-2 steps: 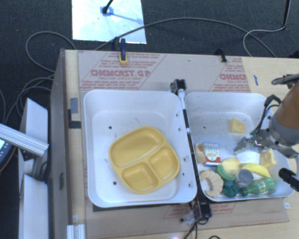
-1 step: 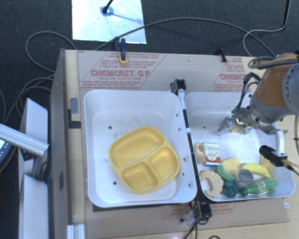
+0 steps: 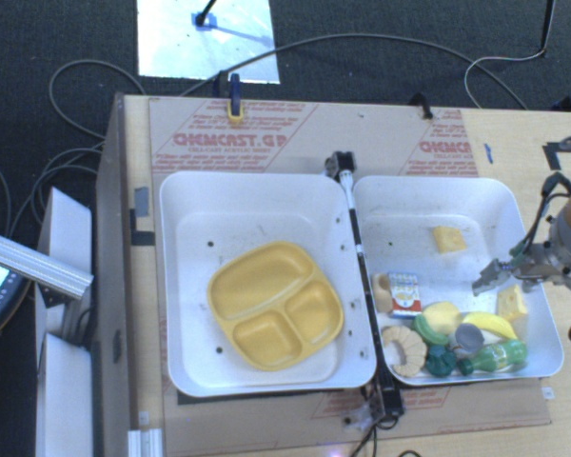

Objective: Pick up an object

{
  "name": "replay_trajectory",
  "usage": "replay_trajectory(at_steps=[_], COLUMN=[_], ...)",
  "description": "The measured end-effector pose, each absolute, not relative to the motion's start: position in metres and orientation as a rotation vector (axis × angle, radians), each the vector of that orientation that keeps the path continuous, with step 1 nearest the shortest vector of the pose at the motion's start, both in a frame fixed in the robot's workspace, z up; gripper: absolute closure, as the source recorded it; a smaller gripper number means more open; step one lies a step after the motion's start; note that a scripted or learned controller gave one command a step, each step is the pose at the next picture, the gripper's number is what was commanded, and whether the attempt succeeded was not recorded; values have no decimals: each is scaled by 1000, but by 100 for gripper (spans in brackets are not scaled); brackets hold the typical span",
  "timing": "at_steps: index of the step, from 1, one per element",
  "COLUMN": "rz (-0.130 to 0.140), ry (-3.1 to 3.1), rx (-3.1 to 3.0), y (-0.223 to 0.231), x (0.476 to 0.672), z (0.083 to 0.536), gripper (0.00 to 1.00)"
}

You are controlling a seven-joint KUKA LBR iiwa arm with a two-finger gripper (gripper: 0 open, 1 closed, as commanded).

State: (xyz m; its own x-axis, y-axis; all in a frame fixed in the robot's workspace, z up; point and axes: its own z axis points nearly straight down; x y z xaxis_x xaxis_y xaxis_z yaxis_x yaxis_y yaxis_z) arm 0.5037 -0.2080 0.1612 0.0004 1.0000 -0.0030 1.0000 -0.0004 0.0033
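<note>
yellow divided plate (image 3: 274, 305) alone in the left bin (image 3: 186, 208); everything else crowded into the near corner of the right bin (image 3: 495, 198). end effector (image 3: 502, 272) low over that bin's right side, just above a pale yellow block (image 3: 511, 303); cannot tell how wide. nothing visibly gripped. banana (image 3: 490, 325), lemon (image 3: 438, 317), green bottle (image 3: 495, 356), small carton (image 3: 404, 291) and ring of dough-coloured pieces (image 3: 404, 348) touching or overlapping nearby. another pale chunk (image 3: 447, 239) apart, toward the far wall. likely trouble: grazing the bin's side wall, nudging the block against it, or closing on two neighbours at once and dropping both.
</note>
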Motion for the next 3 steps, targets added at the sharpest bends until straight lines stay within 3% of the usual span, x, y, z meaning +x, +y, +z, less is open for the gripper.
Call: replay_trajectory(at_steps=[1, 2, 3], rz=[1, 2, 1], ry=[2225, 2224, 2222], rx=[2217, 2215, 2218], y=[-179, -207, -207], x=[559, 612, 562], z=[97, 85, 85], gripper=[0, 0, 0])
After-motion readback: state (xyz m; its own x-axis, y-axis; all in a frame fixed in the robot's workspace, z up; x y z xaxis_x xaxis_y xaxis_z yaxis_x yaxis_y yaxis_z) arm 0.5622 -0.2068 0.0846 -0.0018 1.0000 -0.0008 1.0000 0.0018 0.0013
